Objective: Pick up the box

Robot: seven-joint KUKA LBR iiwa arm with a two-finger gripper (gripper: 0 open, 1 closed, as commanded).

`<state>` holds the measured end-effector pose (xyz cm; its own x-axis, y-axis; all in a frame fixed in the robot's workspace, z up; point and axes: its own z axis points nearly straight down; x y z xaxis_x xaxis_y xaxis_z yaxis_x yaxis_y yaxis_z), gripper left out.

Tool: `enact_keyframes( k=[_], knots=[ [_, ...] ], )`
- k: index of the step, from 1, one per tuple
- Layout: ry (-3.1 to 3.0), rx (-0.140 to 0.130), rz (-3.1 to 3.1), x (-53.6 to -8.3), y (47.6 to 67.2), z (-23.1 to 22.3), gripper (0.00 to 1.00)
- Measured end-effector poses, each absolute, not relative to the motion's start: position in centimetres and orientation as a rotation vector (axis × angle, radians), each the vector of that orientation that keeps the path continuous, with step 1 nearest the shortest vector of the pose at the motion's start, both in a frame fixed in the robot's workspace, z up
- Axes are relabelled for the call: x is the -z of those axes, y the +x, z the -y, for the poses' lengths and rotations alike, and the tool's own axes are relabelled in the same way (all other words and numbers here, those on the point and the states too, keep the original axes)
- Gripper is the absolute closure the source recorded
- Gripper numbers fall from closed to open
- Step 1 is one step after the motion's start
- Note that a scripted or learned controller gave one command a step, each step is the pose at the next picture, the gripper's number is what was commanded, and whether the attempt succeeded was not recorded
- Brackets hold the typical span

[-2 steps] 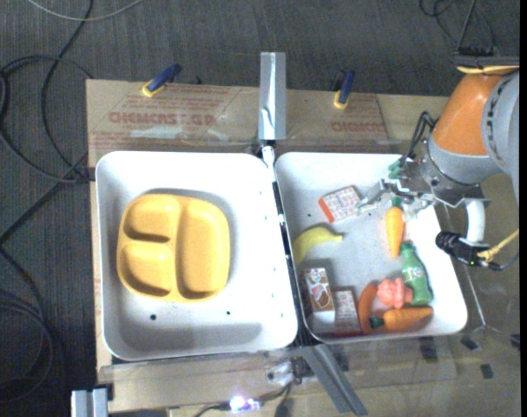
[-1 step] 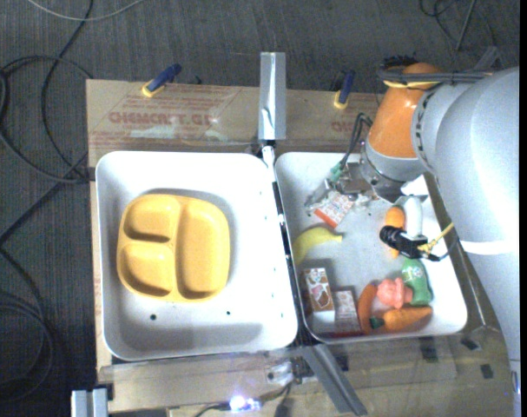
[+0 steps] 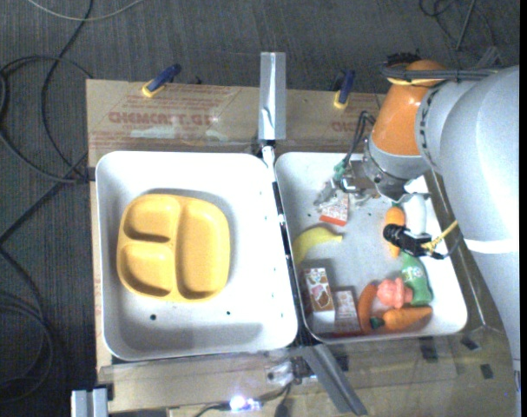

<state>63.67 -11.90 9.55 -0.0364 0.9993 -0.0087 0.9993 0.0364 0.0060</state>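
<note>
I am looking down on two shallow white plastic bins sitting side by side on a brown cardboard-covered bench point(image 3: 176, 115). The left bin point(image 3: 115, 320) is carrying a smooth yellow moulded tray point(image 3: 174, 246) with rounded corners and three sunken compartments.

The grey arm with its glossy orange band point(image 3: 400, 124) is reaching in from the right over the far end of the right bin point(image 3: 289, 198). The gripper point(image 3: 352, 179) is hanging just above a small flat packet with an orange-red and white printed face point(image 3: 334, 210), which is lying tilted near the bin's far left part. I cannot tell whether the claw is wide or narrow; the wrist is hiding it.

The box, a small brown rectangular carton with a printed picture on top point(image 3: 318, 290), is lying flat near the front left corner of the right bin, well apart from the gripper. A second small brown carton point(image 3: 344, 301) is sitting just beside it. A curved yellow banana-shaped toy point(image 3: 315, 240) is resting between the packet and the box. At the front right, orange carrot-shaped toys point(image 3: 400, 318), a pink lumpy piece point(image 3: 390, 292) and a green packet point(image 3: 416, 281) are crowding together.
</note>
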Motion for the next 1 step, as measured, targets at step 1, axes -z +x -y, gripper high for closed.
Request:
enact_keyframes(
  k=[1],
  knots=[
    [2.232,0.007,-2.214,-18.03,62.44,6.26,1.0]
  ],
)
